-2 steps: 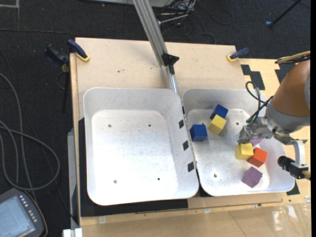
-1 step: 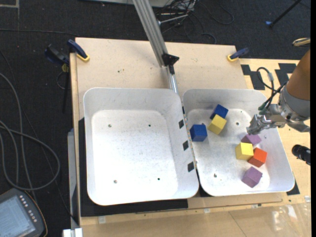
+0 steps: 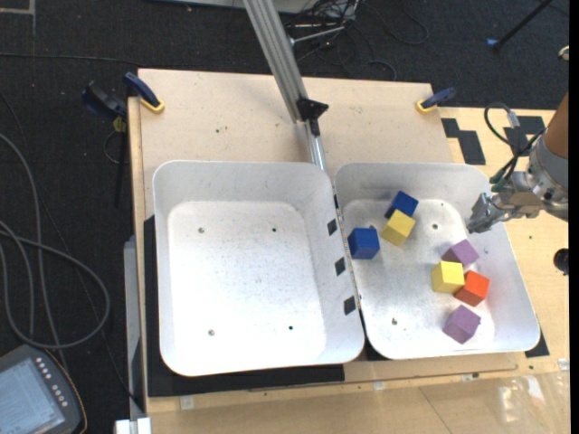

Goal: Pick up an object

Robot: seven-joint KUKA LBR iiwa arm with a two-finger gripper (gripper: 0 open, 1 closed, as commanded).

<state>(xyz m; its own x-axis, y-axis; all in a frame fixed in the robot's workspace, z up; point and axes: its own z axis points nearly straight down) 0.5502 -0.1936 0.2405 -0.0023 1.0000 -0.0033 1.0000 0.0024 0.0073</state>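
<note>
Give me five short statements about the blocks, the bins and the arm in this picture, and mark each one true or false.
1. All the blocks lie in the right bin. True.
2. The left bin holds a blue block. False: both blue blocks lie in the right bin.
3. The orange block touches a yellow block. True.
4. There are three purple blocks. False: there are two.
5. The gripper is at the right bin's right rim. True.
</note>
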